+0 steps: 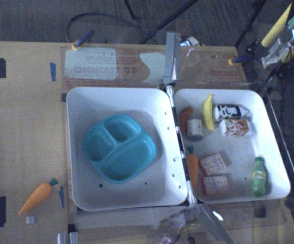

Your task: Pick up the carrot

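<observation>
An orange carrot [192, 169] with a small green top lies lengthwise in the right bin [276, 136], pressed against that bin's left wall near the front. A second carrot [35, 198], also orange with a green leaf end, lies on the wooden bench outside the left bin, toward the front left corner.
The left bin [78, 111] holds a blue divided plate [119, 147]. Around the carrot in the right bin are a brown sausage [185, 117], a grey can [195, 129], a banana [208, 112], two small cartons [232, 120], two red boxes [214, 173] and a green bottle [259, 176].
</observation>
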